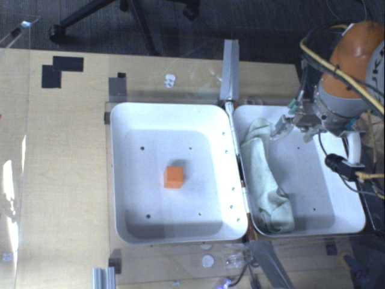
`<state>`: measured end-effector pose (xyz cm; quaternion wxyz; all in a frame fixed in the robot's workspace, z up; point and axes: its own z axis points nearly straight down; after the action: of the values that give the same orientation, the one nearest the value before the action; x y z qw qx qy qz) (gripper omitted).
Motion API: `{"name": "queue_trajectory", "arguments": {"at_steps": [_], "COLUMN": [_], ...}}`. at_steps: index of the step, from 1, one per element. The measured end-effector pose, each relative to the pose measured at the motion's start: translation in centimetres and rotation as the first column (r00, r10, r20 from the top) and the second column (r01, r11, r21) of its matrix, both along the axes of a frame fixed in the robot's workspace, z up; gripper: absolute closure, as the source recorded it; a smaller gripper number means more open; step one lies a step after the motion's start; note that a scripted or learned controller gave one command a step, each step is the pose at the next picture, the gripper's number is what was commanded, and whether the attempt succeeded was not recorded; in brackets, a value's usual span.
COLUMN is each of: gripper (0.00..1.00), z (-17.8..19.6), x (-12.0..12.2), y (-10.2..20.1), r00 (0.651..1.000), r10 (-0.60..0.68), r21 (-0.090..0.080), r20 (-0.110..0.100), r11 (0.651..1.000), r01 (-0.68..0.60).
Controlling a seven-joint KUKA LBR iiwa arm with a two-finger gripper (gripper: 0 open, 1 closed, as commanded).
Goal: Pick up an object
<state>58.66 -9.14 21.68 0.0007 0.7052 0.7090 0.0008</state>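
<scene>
A small orange cube point(174, 177) lies near the middle of the left bin point(129, 221). A rolled pale cloth point(263, 176) stretches along the left wall of the right bin point(337, 218). My gripper point(294, 131) hovers over the upper part of the right bin, just right of the cloth's top end. Its two fingers are spread apart and open, with nothing between them.
A metal divider post point(229, 71) stands at the back between the two bins. Black cables point(343, 167) hang off the arm over the right bin's right side. A chair base point(126, 5) sits on the floor beyond the bench.
</scene>
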Motion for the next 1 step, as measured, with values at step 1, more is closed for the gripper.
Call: {"name": "queue_trajectory", "arguments": {"at_steps": [1], "gripper": [0.0], "z": [-11.82], "x": [1.99], "y": [-0.53], "r00": [0.998], "r10": [0.057], "r21": [-0.001], "r20": [0.01], "r11": [0.998], "r01": [-0.057]}}
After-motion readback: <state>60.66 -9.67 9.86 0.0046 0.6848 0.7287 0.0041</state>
